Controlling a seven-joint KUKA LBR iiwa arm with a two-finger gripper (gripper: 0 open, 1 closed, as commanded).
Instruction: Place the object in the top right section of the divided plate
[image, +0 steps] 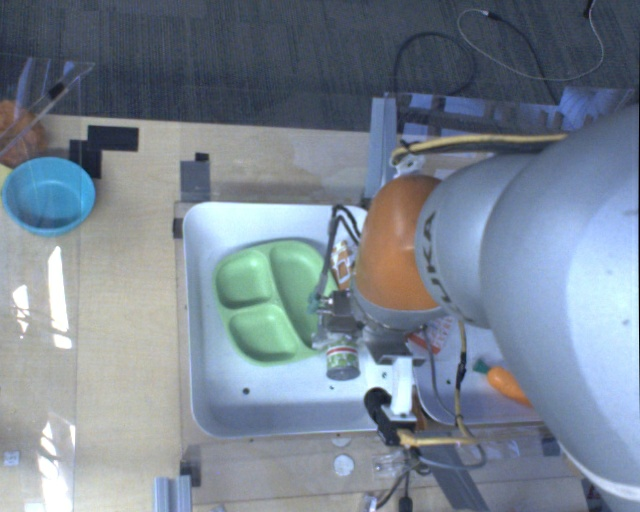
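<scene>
The arm's gripper (335, 335) hangs over the right edge of the green divided plate (262, 300) in the left white bin (215, 390) — a small can (342, 362) sits just beneath it, whether gripped I cannot tell. A toy carrot (507, 383) lies in the right bin.

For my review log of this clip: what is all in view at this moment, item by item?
Divided plate: one, green, three sections, in the left white bin.
Small can: one, silver with a green label, in the left bin just right of the plate, under the wrist.
Carrot-like item: one, orange, in the right bin, partly hidden by the arm.
White bin, left: one, holds the plate and can.
White bin, right: one, mostly covered by the arm.
Bowl: one, blue, on the bench at far left.
Arm: one, grey with an orange band, reaching in from the right.
Tool: one, near the can; a grasp cannot be confirmed.
</scene>
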